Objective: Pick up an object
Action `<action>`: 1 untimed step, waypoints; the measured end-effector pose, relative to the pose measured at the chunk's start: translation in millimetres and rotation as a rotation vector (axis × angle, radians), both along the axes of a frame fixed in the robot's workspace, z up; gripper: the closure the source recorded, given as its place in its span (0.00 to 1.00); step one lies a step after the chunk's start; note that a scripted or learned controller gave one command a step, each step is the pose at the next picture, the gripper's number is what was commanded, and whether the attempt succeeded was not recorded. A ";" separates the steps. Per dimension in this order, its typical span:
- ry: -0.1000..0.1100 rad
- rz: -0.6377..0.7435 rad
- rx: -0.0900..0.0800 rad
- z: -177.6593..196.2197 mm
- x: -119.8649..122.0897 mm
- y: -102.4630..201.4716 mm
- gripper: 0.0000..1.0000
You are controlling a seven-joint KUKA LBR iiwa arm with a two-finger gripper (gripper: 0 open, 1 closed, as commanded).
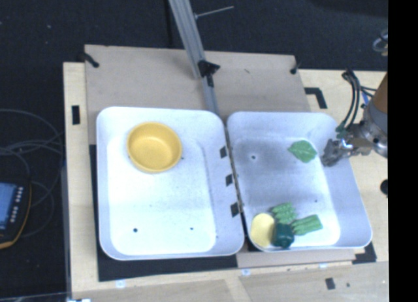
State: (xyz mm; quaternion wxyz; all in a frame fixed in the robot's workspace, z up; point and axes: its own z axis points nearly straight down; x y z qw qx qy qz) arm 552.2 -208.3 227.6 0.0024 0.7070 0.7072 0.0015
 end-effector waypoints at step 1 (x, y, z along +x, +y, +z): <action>0.004 0.004 0.002 6.5 1.0 47.7 1.00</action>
